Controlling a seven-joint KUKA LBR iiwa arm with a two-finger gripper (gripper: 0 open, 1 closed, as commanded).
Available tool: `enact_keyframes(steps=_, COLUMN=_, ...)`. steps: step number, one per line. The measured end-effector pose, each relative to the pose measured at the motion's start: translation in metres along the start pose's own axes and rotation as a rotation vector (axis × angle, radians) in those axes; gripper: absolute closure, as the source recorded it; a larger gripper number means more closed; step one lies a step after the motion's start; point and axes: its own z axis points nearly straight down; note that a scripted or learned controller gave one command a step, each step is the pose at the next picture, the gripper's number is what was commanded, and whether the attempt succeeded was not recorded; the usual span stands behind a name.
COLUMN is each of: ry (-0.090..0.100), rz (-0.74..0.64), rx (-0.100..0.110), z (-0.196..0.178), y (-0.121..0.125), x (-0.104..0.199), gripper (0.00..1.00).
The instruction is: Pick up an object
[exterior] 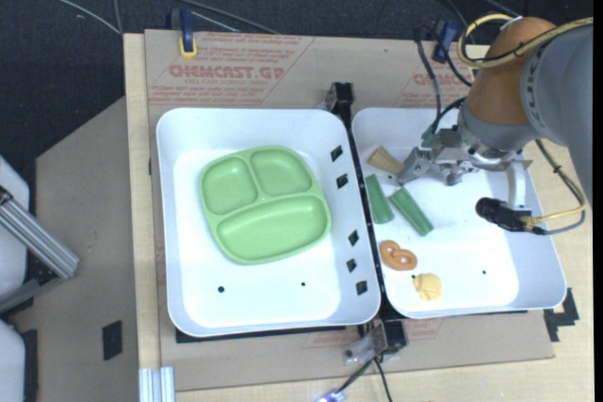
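In the right bin [528,282] lie several small objects: a tan block [382,160], two green sticks [379,200] [411,210], an orange pretzel-shaped piece [397,255] and a small yellow piece [427,286]. My gripper [426,167] hangs low over the upper middle of this bin, just right of the tan block and above the green sticks. Nothing shows as held in it. The grey arm with its orange band [497,80] comes in from the right behind it.
The left bin [188,287] holds a green divided plate [265,202]. Black clips run along the divider [350,202] between the bins. A black connector with a yellow cable [504,214] hangs over the right bin's right side.
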Motion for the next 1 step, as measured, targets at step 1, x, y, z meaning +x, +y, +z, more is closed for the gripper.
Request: enact_keyframes(steps=1, ry=0.000, rz=0.000, rx=-0.006, z=-0.0141, y=0.0015, x=0.0000, gripper=1.00)
